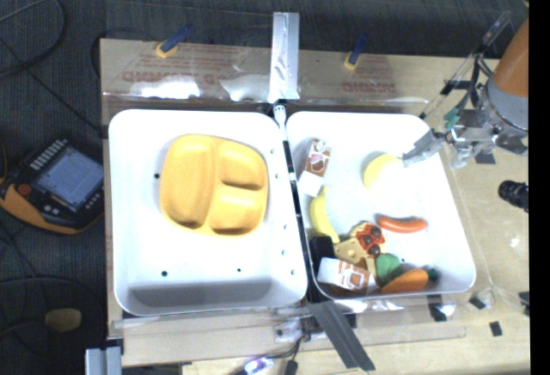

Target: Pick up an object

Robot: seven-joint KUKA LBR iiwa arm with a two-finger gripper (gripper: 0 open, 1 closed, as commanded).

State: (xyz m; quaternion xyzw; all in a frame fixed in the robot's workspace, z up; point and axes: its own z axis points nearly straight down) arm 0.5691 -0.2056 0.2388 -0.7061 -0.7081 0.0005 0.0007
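Observation:
The right bin [447, 193] holds several toy foods: a pale yellow round piece [381, 169], a red sausage [400, 224], a banana [320, 214], a small brown and white packet [317, 158], an orange carrot [404, 281] and a printed box [344, 276]. My gripper [432, 156] hangs over the bin's upper right corner, just right of the yellow round piece. It stands open, one finger [417, 150] reaching toward that piece, with nothing between the fingers.
The left bin [129, 261] holds a large yellow divided plate [213, 184]. A metal divider strip [285, 55] runs up from between the bins. A handheld controller [60, 184] lies on the floor at the left.

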